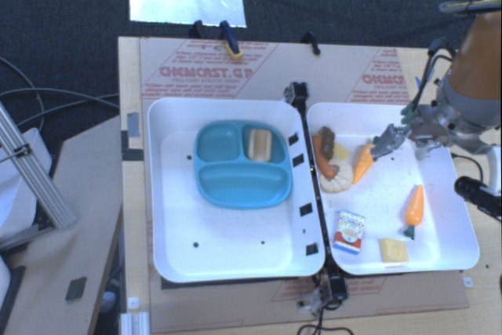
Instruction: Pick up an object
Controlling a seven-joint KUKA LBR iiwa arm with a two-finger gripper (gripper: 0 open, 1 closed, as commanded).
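Glossy white plastic bins (235,267), smooth blue plastic tray (235,188)

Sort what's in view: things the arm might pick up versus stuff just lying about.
Candidates for the pick, near the end effector:
carrot
second carrot
small carton
yellow block
food pile

Just lying about:
blue divided plate
bread piece on the plate
clamps

Bench (133,169), two white bins (169,247) (side by side)
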